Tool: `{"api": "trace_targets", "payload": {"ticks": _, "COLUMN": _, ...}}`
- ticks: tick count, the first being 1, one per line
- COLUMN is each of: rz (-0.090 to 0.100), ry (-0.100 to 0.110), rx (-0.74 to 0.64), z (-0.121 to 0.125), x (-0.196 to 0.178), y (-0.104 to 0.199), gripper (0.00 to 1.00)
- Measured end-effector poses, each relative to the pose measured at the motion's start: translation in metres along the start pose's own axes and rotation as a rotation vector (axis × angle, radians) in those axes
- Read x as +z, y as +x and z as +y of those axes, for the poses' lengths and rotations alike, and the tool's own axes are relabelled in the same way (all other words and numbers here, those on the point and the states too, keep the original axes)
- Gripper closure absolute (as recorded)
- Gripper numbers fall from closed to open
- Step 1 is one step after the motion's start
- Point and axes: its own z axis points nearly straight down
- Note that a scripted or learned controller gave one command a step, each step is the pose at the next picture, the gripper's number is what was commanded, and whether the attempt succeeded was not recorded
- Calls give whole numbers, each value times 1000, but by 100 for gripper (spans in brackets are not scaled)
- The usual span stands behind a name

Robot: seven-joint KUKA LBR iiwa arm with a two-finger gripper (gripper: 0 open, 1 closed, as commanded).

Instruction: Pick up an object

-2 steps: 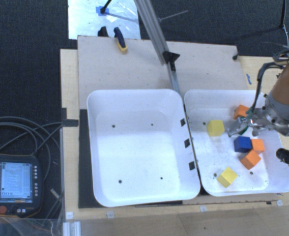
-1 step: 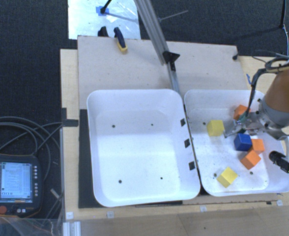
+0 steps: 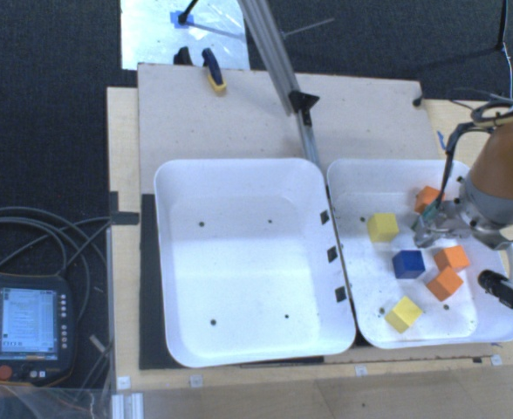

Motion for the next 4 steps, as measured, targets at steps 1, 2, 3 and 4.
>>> {"api": "trace_targets", "payload": {"ticks": 1, "rz": 1, "ry": 3, "rx": 0, "z": -2, "x": -45, "y": 4, "gripper": 100}}
{"api": "trace_targets", "payload": {"ticks": 2, "rz": 1, "ry": 0, "rx": -2, "z": 6, "x": -102, "y": 12, "gripper": 100}}
{"api": "trace_targets", "payload": {"ticks": 3, "rz": 0, "ry": 0, "rx": -1, "z": 9, "x": -157, "y": 11, "gripper": 100}}
{"api": "trace_targets", "payload": {"ticks": 4, "rz": 4, "ry": 7, "rx": -5, "z": 9, "x": -144, "y": 58, "gripper": 100}}
